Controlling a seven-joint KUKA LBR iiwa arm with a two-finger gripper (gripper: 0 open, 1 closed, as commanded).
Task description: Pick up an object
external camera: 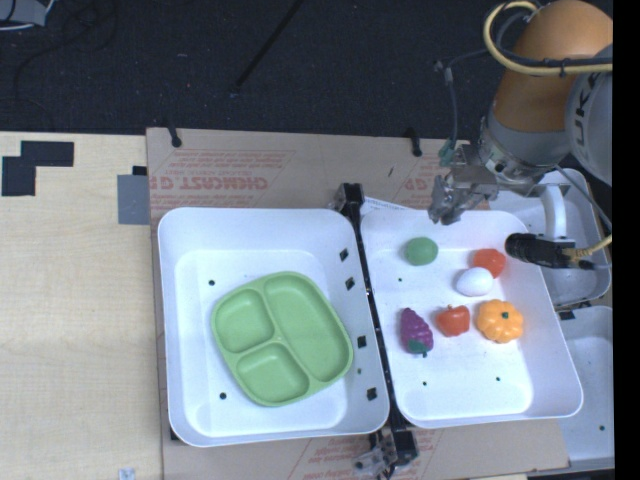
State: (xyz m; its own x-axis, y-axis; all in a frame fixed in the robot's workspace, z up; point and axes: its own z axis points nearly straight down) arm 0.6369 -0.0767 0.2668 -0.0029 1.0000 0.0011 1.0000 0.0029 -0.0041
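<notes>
Camera view has the pincer [450, 208] hanging over the far edge of the right bin [545, 393], with nothing seen between its tips; whether it is spread or closed I cannot tell from this angle. Nearest it lies a green ball [421, 251], just below and a little left, the likeliest pick. Further out sit a white egg [474, 282], an orange-red piece [489, 261] touching it, a red pepper [453, 320], a purple grape bunch [416, 330] and an orange pumpkin [499, 321]. The left bin [185, 268] holds a green divided plate [281, 337]. The ball looks smooth and round, so it may well roll aside or squirt free if the descent is off-centre.
</notes>
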